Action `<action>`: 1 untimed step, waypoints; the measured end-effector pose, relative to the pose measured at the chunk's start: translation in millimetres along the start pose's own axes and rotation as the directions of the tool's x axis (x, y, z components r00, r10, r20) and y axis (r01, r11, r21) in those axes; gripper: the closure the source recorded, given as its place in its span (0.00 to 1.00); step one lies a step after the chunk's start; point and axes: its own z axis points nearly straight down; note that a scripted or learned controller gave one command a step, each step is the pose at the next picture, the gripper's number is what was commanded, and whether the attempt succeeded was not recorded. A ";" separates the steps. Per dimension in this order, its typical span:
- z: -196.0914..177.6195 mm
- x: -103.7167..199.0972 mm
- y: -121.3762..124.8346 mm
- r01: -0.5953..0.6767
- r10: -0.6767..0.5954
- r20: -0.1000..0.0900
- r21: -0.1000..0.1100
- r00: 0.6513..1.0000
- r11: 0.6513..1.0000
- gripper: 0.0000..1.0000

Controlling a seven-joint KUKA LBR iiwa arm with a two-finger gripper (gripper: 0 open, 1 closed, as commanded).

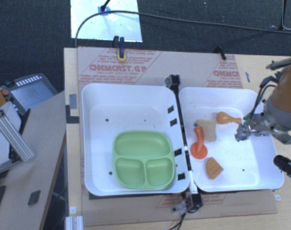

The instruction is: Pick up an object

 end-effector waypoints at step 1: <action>-16.6 -0.2 1.5 -0.001 0.001 0.000 0.003 1.000 1.000 1.00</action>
